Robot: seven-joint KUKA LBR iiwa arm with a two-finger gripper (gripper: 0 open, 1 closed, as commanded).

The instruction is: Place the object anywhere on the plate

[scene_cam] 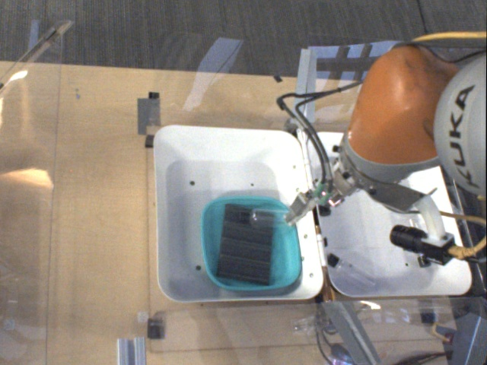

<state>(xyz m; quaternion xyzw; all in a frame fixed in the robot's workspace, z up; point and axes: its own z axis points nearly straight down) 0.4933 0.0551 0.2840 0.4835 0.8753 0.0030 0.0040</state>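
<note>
Closest to the camera is the grey arm (411, 120) with its orange band, coming in from the right above the right bin (380, 268). Next to it, the left bin (171, 204) holds a teal plate (285, 245) in its near right part. On this plate lies a dark ribbed block (245, 244), a little tilted and entirely inside the rim. At the plate's far right edge is the gripper (294, 213), just beside the block's far right corner. Its tip looks blurred, so whether it is spread or closed I cannot tell.
</note>
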